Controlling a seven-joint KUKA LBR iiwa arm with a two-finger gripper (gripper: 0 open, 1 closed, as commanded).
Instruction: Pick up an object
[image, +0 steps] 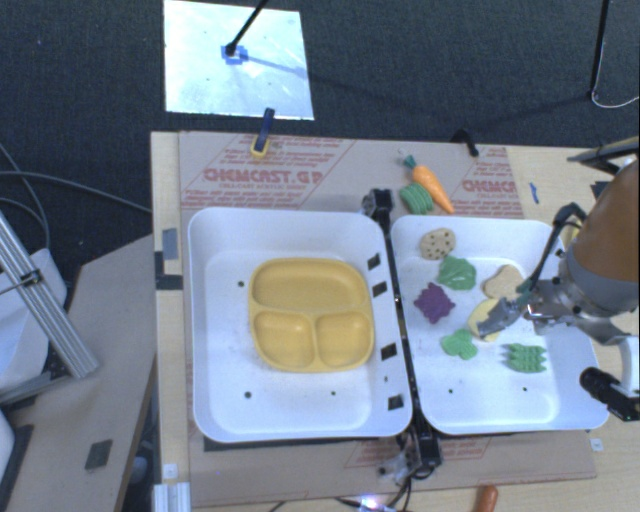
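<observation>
The right bin (560, 405) holds several small toy foods: a speckled cookie (437, 243), a green leafy piece (457, 272), a purple piece (434, 301), a beige piece (503, 279), a yellow piece (484, 322), a small green piece (459, 345) and a green ridged piece (525, 357). My gripper (500, 316) reaches in from the right and sits low, right over the yellow piece, covering part of it. Whether it grips that piece is unclear.
The left bin (215, 300) bears a yellow divided tray (310, 313). A toy carrot (432, 183) and a green piece (415, 198) lie on the cardboard behind the right bin. The arm's body (605, 260) overhangs the right bin's right side.
</observation>
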